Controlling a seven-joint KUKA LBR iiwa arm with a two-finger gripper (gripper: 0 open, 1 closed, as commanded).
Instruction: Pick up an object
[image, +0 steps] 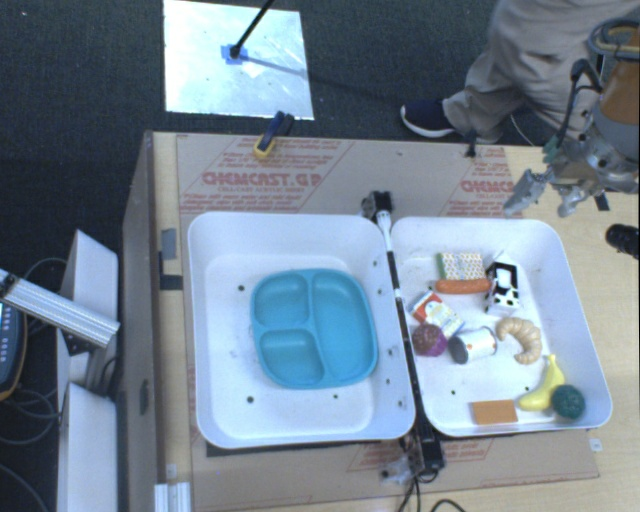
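Two white bins are sitting side by side on the bench. The two-finger gripper (548, 195) is hovering, fingers spread and holding nothing, above the right bin's (574, 282) far right corner. A curved tan croissant (522, 337) is lying near that bin's right edge.

Glossy blue plastic tray (312, 328), smooth white plastic bins (225, 235), matt printed cardboard beneath (262, 178).

There's the arm (612, 105), pale grey casing with an orange band above the wrist, a dark cable looping along its side, and at the tip a silvery metal gripper (548, 194) with two prongs.
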